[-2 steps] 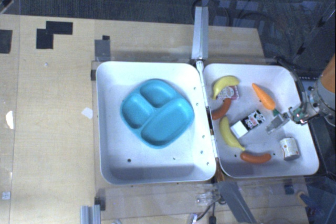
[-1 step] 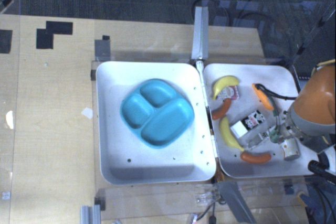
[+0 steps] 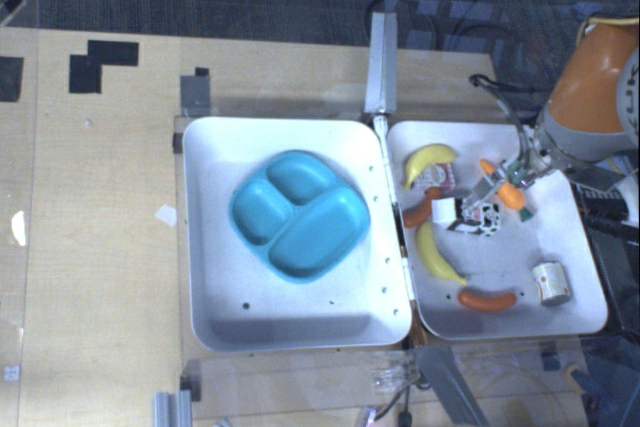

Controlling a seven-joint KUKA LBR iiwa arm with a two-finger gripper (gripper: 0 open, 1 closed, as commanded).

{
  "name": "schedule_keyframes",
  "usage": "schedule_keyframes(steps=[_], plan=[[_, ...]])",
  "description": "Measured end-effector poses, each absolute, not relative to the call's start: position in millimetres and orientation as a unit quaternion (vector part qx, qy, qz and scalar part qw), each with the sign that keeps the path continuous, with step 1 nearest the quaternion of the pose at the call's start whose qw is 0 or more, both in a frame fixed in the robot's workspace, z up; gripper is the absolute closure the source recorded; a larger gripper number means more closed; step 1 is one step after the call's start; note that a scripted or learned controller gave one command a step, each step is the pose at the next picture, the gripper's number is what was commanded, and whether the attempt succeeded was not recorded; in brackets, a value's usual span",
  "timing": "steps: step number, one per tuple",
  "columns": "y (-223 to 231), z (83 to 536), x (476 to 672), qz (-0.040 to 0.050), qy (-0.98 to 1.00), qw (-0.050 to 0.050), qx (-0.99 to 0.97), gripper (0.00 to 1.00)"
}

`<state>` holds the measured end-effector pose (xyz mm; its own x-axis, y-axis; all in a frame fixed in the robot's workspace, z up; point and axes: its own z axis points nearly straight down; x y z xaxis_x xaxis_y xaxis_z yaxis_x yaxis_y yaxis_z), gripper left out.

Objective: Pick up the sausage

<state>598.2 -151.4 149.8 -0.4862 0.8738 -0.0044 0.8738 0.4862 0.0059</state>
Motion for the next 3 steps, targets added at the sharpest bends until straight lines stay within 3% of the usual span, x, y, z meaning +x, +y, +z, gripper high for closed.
schedule_keyframes(steps=[1,2,3], plan=[[-207.3,88.9,532.6,0.0005,0.888,0.006,0.460,0.00],[-206.2,255.6,489.2,0.0007,0.868,0.005,0.497,0.00],[-205.2,182.2,488.0,0.0007,0.676,0.002,0.737,0.00]])
